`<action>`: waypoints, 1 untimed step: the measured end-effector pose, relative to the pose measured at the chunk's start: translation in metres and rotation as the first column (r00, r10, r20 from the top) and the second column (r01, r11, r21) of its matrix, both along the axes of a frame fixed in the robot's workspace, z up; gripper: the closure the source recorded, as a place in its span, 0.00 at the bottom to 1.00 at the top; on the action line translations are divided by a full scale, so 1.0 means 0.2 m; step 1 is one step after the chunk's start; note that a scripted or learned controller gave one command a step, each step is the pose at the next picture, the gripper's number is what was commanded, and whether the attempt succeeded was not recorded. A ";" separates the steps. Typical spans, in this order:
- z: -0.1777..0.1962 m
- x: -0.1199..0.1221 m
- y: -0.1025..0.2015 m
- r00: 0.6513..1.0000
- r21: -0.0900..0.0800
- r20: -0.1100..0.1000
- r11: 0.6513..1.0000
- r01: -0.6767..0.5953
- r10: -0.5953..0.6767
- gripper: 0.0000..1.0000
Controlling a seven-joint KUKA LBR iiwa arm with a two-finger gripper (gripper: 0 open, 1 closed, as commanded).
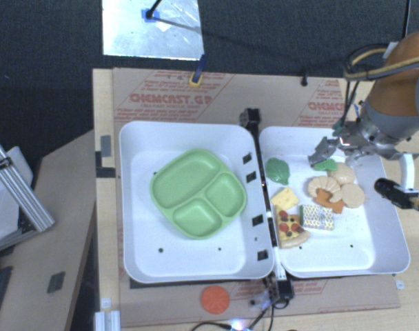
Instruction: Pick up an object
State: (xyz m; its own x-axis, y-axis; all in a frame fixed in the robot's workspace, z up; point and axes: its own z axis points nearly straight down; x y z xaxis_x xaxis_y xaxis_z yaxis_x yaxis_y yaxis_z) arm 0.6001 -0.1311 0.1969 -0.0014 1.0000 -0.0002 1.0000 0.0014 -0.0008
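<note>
Two shallow white plastic bins sit on a pale cardboard-covered bench against dark carpet. Right of the green three-compartment plate, the gripper hangs over a small green toy piece; its grasp cannot be told.

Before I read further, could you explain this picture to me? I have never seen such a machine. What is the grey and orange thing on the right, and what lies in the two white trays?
The picture is taken by one fixed camera above a bench, looking down at a slant. The grey and orange thing is a robot arm reaching in from the right. At its end is a gripper, the part that grasps things. Its job is to pick up an object.

Two shallow white bins stand side by side. The left bin holds a green plate with three compartments. The right bin holds toy food: a green leaf, a cheese wedge, a pizza slice, a small patterned block and some pale round pieces.

The gripper is low over the far part of the right bin, beside a small green piece. I cannot tell whether it holds anything.
</note>
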 end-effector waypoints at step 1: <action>-0.27 0.05 -0.01 1.000 0.000 -0.002 1.000 0.000 0.000 0.00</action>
